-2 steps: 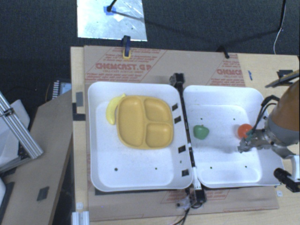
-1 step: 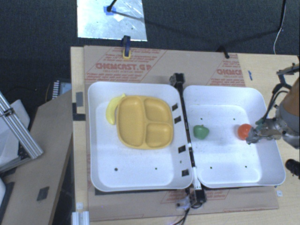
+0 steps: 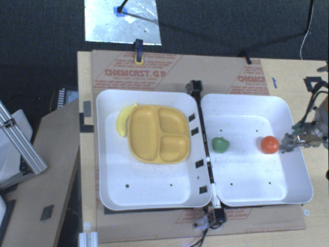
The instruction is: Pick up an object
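Note:
In the right bin (image 3: 241, 187) lie a small green pepper-like object (image 3: 220, 144) near its left wall and an orange-red tomato (image 3: 269, 144) near its right wall. My gripper (image 3: 289, 142) reaches in from the right edge, just right of the tomato, close to it or touching. Nothing shows between its fingers. In the left bin (image 3: 123, 189) rests a yellow divided plate (image 3: 157, 134), with a yellow banana (image 3: 122, 120) tucked along its left side.
A black hinge strip (image 3: 201, 148) runs between the two bins. Cardboard (image 3: 154, 71) underlies both bins on the wooden bench. A reflective square sheet (image 3: 122, 13) lies on the dark floor behind. Aluminium framing (image 3: 18, 143) stands at the left.

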Available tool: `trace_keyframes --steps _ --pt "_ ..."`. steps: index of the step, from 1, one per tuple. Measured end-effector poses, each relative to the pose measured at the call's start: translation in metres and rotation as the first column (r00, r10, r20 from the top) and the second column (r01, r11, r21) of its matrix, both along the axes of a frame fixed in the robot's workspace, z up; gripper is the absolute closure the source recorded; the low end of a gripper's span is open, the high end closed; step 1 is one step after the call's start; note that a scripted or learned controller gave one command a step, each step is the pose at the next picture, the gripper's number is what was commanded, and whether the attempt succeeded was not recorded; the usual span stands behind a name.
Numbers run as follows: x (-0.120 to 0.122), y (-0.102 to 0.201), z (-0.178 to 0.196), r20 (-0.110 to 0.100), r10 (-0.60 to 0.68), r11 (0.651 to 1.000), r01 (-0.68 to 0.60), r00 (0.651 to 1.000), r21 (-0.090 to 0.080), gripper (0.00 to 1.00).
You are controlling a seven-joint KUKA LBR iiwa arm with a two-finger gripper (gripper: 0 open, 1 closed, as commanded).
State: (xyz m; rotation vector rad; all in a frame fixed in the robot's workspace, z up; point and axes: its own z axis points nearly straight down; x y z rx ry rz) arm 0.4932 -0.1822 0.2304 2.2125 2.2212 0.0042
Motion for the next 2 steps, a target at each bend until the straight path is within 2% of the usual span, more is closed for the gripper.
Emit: trace_keyframes --steps 1,2 --pt "0.002 0.000 0.038 0.000 0.001 1.000 -0.001 1.000 0.000 1.00" --pt "0.002 0.043 0.027 -0.004 0.005 1.000 -0.005 1.000 0.003 1.00"
